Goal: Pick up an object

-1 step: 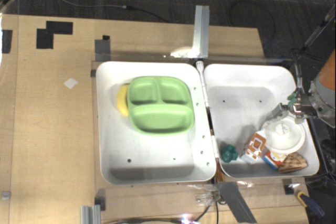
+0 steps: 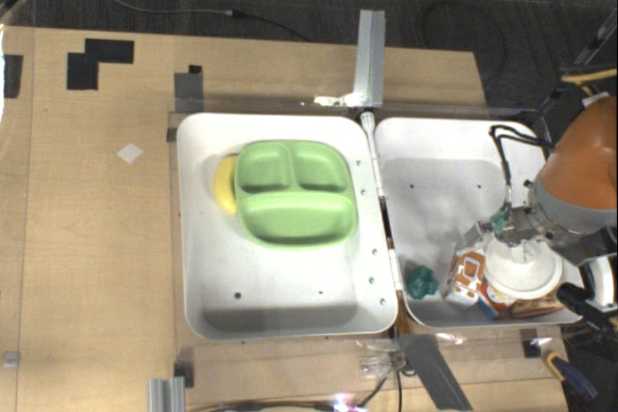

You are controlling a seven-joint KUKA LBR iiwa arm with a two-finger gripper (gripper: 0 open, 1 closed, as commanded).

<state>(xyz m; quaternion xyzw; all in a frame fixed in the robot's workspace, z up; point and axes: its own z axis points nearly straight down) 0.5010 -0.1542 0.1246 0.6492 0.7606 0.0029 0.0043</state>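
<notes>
Camera view, looking down at a slant: you see two shallow white bins side by side on the wooden bench. The left bin holds a green divided plate, lying flat toward the bin's far side, with a yellow object tucked just beside and partly under its left edge. The right bin carries the candidates for picking in its near right corner: a small teal object lying alone near the front wall, then an orange-and-white patterned package just to its right, touching a cluster of brownish items against the front wall. Your arm enters from the right, its orange band above the wrist, and the gripper sits low over that cluster, its white round body covering the items directly beneath. From this angle you cannot tell whether the tool is released, clenched or grasping anything.
</notes>
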